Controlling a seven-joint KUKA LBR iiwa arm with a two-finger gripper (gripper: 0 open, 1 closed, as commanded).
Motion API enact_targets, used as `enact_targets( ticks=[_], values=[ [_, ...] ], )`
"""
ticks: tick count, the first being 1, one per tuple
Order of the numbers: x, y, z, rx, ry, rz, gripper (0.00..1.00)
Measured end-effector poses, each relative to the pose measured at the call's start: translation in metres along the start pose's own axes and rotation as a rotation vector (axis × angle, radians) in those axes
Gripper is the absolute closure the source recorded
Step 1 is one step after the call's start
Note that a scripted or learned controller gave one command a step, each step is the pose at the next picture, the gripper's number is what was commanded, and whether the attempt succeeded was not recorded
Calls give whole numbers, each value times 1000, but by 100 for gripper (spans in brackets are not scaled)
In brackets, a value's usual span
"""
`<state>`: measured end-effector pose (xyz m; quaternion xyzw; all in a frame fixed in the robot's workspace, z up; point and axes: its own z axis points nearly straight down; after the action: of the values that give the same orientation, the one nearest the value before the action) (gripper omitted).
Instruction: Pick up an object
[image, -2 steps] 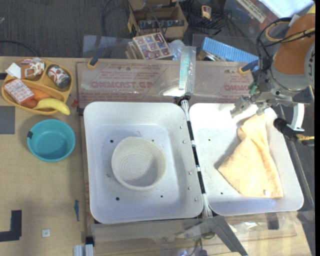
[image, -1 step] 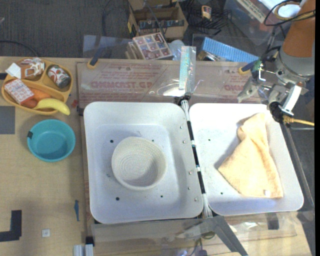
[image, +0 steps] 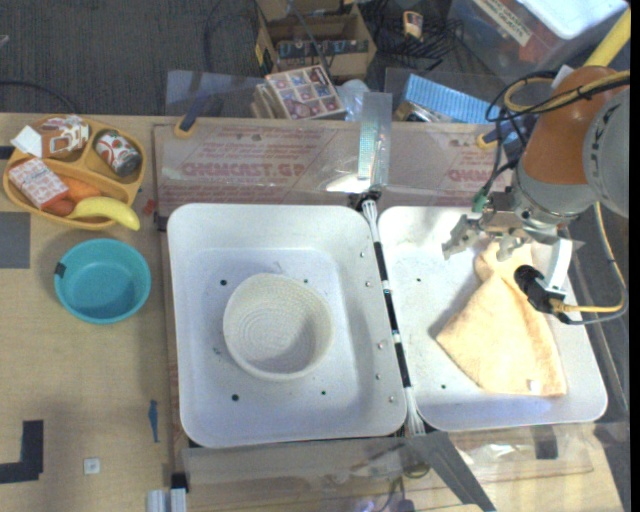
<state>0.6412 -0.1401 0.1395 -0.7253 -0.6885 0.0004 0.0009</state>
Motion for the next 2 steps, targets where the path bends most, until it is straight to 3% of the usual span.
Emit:
enact_targets(
  ticks=[1, 2],
  values=[
    [-46, -88, 50, -7, -2, 3, 0],
    [-67, -27, 51, -9, 2, -95, 0]
  ],
)
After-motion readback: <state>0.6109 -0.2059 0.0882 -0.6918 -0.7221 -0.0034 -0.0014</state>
